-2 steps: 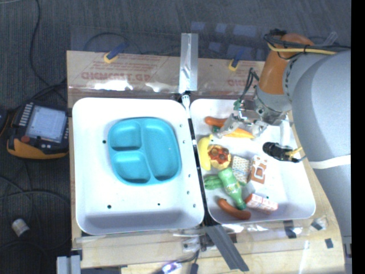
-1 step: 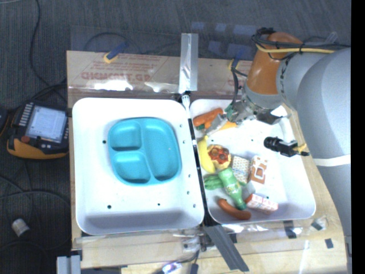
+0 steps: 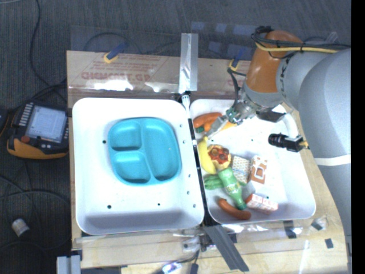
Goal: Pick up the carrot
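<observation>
Where smooth tapered orange carrot [image 3: 206,120] lies | metallic end effector [image 3: 232,116] beside it | finger state unclear

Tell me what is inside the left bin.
The left bin holds a blue divided plate, its three compartments bare. Whatever lies beneath the plate is covered.

Arm [image 3: 319,90] runs off the right edge, upper links cut off. Pincer [image 3: 235,114] too small and blurred, tip detail unreadable. Carrot [image 3: 206,120]: right end hidden behind pincer. Banana [image 3: 204,156] partly under the pizza slice [image 3: 219,154]. Green bottle [image 3: 232,187] label unreadable. Counter [image 3: 142,73] front edge cluttered, bottom cut off.
</observation>
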Controlling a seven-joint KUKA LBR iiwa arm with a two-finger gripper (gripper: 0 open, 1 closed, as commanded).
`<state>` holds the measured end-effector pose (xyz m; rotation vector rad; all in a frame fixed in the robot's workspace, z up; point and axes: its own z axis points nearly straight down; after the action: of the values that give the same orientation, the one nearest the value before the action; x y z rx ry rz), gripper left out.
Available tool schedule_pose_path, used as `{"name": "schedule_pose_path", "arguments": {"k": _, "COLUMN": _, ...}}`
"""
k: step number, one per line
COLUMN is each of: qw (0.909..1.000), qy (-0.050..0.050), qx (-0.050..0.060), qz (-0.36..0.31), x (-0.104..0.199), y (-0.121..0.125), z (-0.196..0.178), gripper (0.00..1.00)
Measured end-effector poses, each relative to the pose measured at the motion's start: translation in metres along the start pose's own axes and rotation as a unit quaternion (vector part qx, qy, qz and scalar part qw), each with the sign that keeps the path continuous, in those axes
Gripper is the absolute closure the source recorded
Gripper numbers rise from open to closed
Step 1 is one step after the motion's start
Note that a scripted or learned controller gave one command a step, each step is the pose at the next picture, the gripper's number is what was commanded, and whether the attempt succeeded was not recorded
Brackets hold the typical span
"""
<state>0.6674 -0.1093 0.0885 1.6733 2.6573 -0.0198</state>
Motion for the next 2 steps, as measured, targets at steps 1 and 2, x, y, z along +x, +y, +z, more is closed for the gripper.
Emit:
{"name": "schedule_pose_path", "arguments": {"k": 1, "qw": 0.9984, "qy": 0.011, "qx": 0.001, "qz": -0.056, "x": -0.0216, "y": -0.0108, "z": 0.0010, "gripper": 0.00}}
{"name": "schedule_pose_path", "arguments": {"k": 2, "qw": 0.9984, "qy": 0.006, "qx": -0.002, "qz": -0.056, "x": -0.0242, "y": -0.0104, "z": -0.0058, "gripper": 1.00}}
